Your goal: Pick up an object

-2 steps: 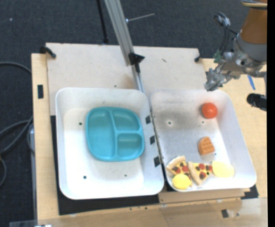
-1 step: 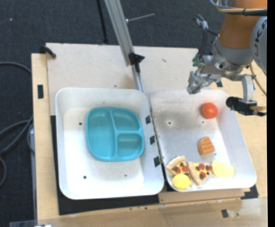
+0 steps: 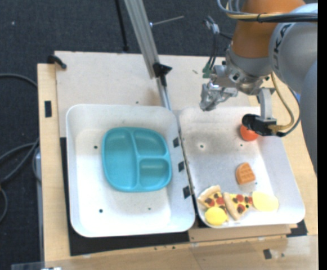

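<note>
The right bin point(image 3: 211, 151) holds several toy foods. A small orange waffle-like piece point(image 3: 245, 174) lies right of its middle. Two pizza slices point(image 3: 225, 198), a yellow ball point(image 3: 215, 216) and a yellow lemon-like piece point(image 3: 264, 202) lie along its near edge. A red-orange round piece point(image 3: 248, 131) sits at the bin's far right, partly hidden by a black part of the arm. My gripper point(image 3: 210, 102) hangs over the bin's far edge, well above and away from the foods, with nothing visible between its fingers.
The left bin point(image 3: 84, 207) holds a teal divided plate point(image 3: 136, 158). A slanted metal pole point(image 3: 146, 41) rises from the bench behind the bins. The grey and orange arm point(image 3: 264, 32) fills the upper right.
</note>
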Robot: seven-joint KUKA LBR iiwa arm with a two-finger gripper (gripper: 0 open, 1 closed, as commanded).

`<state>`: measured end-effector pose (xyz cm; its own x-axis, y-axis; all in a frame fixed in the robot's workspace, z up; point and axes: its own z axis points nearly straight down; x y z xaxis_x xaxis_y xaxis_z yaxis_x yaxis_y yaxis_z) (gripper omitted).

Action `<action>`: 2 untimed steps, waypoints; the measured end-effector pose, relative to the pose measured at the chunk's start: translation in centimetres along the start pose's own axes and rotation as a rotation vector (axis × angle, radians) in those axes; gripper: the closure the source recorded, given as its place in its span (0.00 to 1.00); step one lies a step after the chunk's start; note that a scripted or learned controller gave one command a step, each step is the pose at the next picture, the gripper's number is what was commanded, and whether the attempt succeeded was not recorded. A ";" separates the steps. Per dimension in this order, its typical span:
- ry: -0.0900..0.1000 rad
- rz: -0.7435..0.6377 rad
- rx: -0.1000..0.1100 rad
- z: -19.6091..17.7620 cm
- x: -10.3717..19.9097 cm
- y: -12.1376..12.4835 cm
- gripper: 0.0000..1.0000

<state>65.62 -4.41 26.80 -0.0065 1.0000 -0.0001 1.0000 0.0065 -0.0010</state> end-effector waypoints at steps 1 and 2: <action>0.000 -0.001 -0.003 0.5 5.6 1.6 1.00; 0.000 -0.001 -0.003 0.2 11.4 2.3 1.00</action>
